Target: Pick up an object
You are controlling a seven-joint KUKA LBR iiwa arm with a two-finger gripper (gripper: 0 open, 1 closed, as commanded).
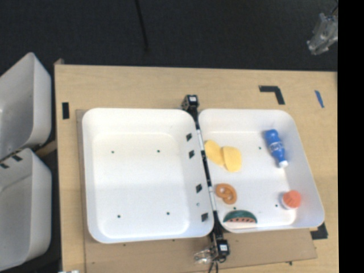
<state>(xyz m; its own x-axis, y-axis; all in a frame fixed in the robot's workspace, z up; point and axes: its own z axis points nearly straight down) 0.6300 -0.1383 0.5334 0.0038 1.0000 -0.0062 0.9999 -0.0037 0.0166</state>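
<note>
The right bin [296, 131] holds several small objects. A blue bottle [275, 147] lies near its far right side. Two yellow pieces [223, 156] rest against the left wall, with a brown pretzel [226, 194] below them. At the front edge lies a watermelon slice [240, 217], and an orange-red round item [291, 199] sits in the front right corner. My gripper [323, 36] shows as a pale blurred shape at the top right, high up and well beyond the bench's far edge, away from every object.
The left bin [91, 169] sits beside the right one, joined along a black-clipped divider [200, 164]. White boxes [20, 152] stand off the bench's left edge. Black and blue tape marks [273, 92] lie on the bench behind the right bin.
</note>
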